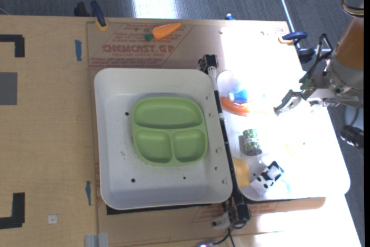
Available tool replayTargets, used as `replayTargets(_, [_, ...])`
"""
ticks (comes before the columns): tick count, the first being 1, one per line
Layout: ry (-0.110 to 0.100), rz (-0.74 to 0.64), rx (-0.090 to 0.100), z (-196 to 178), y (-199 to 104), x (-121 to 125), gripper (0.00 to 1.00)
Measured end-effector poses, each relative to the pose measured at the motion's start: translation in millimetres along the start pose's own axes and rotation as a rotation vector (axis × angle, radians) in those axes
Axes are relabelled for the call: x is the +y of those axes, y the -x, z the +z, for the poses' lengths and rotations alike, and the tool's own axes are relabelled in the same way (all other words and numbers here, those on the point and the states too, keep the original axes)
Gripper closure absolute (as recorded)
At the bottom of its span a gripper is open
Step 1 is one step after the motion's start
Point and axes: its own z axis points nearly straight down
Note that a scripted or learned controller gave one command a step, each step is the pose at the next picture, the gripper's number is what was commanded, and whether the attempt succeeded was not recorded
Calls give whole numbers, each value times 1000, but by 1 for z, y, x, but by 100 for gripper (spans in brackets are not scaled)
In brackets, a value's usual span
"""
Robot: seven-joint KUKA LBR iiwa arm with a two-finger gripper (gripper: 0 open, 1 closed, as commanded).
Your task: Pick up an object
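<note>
Robot arm poised over the right bin (pixel 324 182), nothing picked up yet.
Jaws (pixel 284 106) open, empty; best lowered squarely over the small green can (pixel 251 142).

The left white bin (pixel 110 124) holds a green divided plate (pixel 169 130) in its middle. In the right bin (pixel 324 142), strongly lit, a small green can (pixel 251 142) lies near the left wall. The gripper (pixel 283 106) hangs above this bin, near its right edge. An orange carrot (pixel 165 30) lies on the bench beyond the left bin.

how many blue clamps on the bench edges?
2: one blue clamp at the board's far left corner, another at the far right by the overexposed bin. Glare may hide more.
</note>
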Motion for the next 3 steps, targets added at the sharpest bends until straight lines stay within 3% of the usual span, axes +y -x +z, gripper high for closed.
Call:
replayTargets(1, [-1, 1, 0, 143, -17, 9, 0])
replayTargets(2, [5, 0, 0, 173, 1, -23, 0])
replayTargets(3, [12, 3, -5, 162, 3, -22, 100])
